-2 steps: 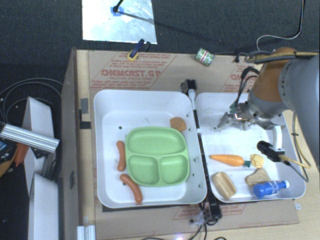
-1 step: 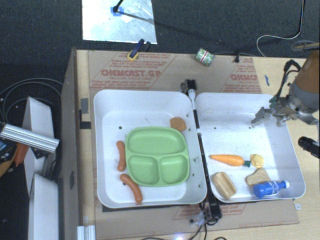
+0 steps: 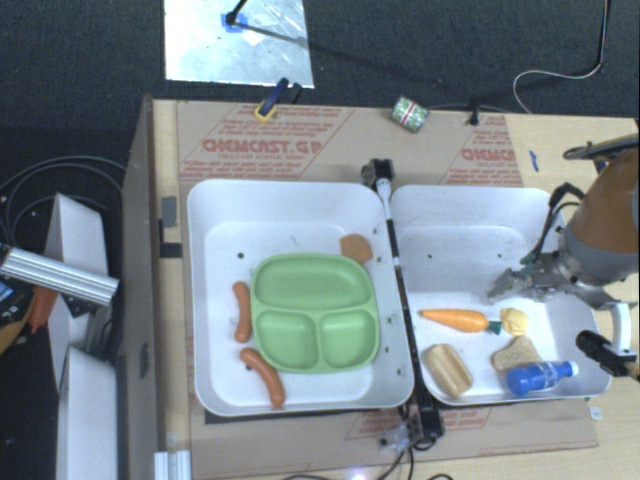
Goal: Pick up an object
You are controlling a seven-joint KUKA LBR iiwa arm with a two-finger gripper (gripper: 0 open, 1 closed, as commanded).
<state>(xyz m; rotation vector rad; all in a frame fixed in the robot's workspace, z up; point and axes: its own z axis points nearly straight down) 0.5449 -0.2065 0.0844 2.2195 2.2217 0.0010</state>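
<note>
foil sheet (image 3: 238, 28) on dark floor | green-white roll (image 3: 409, 114) on cardboard (image 3: 300, 143) | cables (image 3: 60, 183) left

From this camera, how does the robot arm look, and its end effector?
The arm is grey with an orange band above the wrist, and a dark cable loops beside it. The end effector is a small grey metal piece with thin fingers. A black part sticks out below the arm.

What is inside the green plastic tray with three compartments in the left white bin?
The green three-compartment tray shows only its own bare green floor in all three sections. Two sausages and a brown round piece lie beside it in the left white bin. What lies beneath the tray is covered.
</note>
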